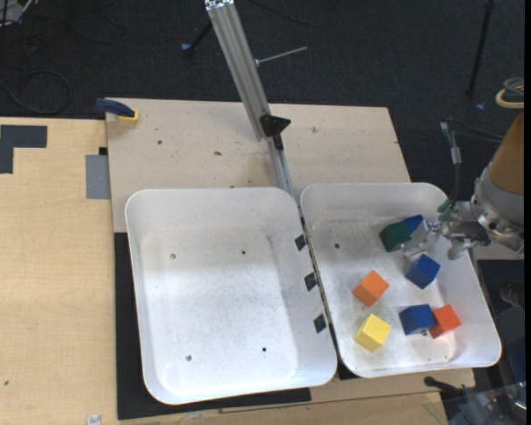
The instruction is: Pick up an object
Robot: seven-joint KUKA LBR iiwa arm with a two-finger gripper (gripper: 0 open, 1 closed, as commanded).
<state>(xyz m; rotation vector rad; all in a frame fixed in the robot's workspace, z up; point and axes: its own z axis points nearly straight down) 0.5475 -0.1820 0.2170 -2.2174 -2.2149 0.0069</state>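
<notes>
The two white bins, the left bin [217, 295] and the right bin [398, 277], look like smooth plastic with a dull sheen, the left one speckled with dark scuffs. The bench [203, 144] beneath is pale wood, matt and marked with small spots. A slanted rail [243, 65] at the far side looks like brushed, ribbed metal. The blocks in the right bin, such as the yellow block [373, 332] and an orange block [370, 288], look matt and flat-painted. The gripper [442, 235] shows bare metal.
</notes>
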